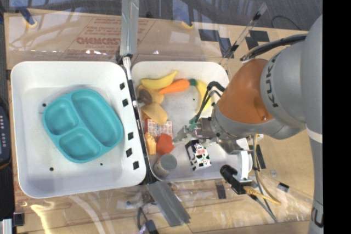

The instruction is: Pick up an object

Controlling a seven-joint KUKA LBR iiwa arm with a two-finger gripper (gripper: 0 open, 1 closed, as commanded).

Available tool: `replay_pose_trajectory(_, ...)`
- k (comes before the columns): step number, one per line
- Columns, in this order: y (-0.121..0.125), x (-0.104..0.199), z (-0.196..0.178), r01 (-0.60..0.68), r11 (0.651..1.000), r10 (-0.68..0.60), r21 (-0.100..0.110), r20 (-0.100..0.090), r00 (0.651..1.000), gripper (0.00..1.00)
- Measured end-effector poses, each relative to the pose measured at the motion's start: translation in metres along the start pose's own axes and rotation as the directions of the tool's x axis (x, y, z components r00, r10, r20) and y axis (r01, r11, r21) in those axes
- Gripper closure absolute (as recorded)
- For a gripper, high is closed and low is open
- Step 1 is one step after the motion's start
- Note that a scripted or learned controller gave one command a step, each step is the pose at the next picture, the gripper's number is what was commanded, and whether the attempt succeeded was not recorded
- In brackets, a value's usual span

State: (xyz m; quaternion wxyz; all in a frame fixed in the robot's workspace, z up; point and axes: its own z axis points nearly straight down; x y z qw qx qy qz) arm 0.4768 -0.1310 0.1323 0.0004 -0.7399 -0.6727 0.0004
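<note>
- The grey arm with the orange band reached in from the right of the frame, its two-finger gripper (pixel 193 130) low over the middle of the right shallow white bin (pixel 181 66)
- Whether the fingers were apart or together could not be told; the wrist and cabling hid them
- Nothing could be seen held, so the pick looked not yet done
- The likeliest target, by my judgement, was the small black-and-white cow-patterned toy (pixel 200 157), lying just below the gripper at the lower centre of that bin
- Other candidates lay along the bin's left side: a yellow plastic banana (pixel 158 83) and an orange plastic carrot (pixel 175 86) at the top, a pale yellow pear-shaped piece (pixel 155 113) below them, then a red rounded toy (pixel 164 143) and a grey cylinder (pixel 166 163) near the lower left corner
- The left white bin (pixel 33 76) held a teal divided plastic plate (pixel 82 124), well apart from the gripper
- To do the step well, centre over a single item, the cow toy being clear of the crowded left side, descend straight, and close across its narrower side so it does not squirt out
</note>
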Motion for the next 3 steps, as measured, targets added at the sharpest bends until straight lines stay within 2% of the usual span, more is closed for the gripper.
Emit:
replay_pose_trajectory(1, 0.029, -0.022, 0.039, 0.028, 1.000, -0.028, -0.004, 0.002, 1.000, 0.00)
replay_pose_trajectory(2, 0.030, -0.021, 0.029, 0.034, 0.999, -0.034, -0.006, 0.003, 0.999, 1.00)
replay_pose_trajectory(3, 0.045, 0.058, -0.062, 0.096, 0.995, -0.096, -0.005, -0.002, 0.995, 1.00)
